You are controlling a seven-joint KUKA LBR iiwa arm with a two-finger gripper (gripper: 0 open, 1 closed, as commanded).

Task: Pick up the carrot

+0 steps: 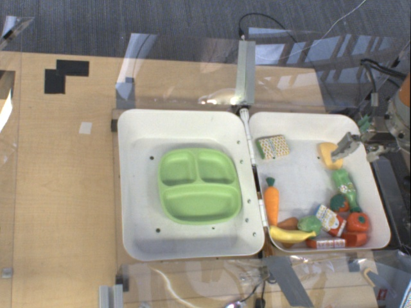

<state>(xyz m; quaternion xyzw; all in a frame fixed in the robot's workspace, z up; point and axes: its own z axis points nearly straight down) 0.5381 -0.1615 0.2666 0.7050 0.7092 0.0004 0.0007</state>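
Note:
The carrot (pixel 272 202), orange with a green top, lies upright along the left side of the right bin (pixel 302 172), close to the divider. My gripper (pixel 350 144) hangs over the bin's upper right corner, beside a yellow cheese wedge (pixel 329 154), far to the right of the carrot. Nothing shows between its fingers.
A green divided plate (pixel 199 186) rests in the left bin (pixel 141 172). In the right bin lie a patterned block (pixel 273 147), a green bottle (pixel 344 183), a banana (pixel 290 235), a tomato (pixel 358 222) and several small toys along the bottom right.

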